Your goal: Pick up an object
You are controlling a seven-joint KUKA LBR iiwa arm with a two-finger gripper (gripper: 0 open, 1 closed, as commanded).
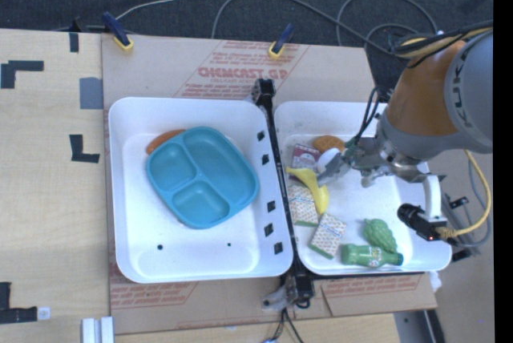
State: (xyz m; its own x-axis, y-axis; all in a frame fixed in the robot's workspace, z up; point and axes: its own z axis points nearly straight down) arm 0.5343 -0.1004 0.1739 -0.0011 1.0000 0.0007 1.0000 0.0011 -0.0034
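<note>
My gripper (pixel 334 163) hangs low over the upper left part of the right bin (pixel 417 197), reaching in from the right. Just below and left of it lies a yellow banana (pixel 313 187). A small dark red packet (pixel 304 154) and a round orange-brown piece (pixel 327 144) lie close beside the gripper's tip. I see nothing clearly held in the gripper.
Two checkered pads (pixel 303 209) (pixel 327 236), a green bottle (pixel 370 256) and a green lumpy toy (pixel 381 234) lie in the right bin's front half. In the left bin (pixel 128 197), a blue divided plate (pixel 202 175) partly covers an orange item (pixel 163 140). A black divider (pixel 272 173) separates the bins.
</note>
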